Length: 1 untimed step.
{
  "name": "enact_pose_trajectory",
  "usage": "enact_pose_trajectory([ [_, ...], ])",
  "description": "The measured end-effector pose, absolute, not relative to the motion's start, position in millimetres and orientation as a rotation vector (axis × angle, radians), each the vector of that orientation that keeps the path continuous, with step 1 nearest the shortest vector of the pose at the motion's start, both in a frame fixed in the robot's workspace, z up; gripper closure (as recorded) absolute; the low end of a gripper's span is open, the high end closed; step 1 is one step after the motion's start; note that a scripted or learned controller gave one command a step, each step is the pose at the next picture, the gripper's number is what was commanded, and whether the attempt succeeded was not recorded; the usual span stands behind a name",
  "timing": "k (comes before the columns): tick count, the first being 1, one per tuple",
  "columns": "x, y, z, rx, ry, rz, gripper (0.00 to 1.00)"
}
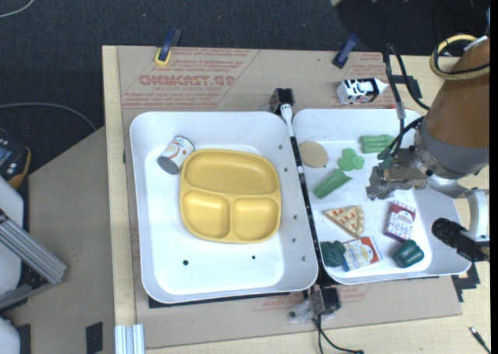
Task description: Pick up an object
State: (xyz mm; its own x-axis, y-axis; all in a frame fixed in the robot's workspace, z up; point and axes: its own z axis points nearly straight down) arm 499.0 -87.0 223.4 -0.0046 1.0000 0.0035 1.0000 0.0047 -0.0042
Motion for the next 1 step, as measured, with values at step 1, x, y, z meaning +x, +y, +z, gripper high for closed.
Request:
enact_pose_trajectory([
  [1,485.8,-45.6,217.4,-2.213,-2.223,0.001,1.0],
])
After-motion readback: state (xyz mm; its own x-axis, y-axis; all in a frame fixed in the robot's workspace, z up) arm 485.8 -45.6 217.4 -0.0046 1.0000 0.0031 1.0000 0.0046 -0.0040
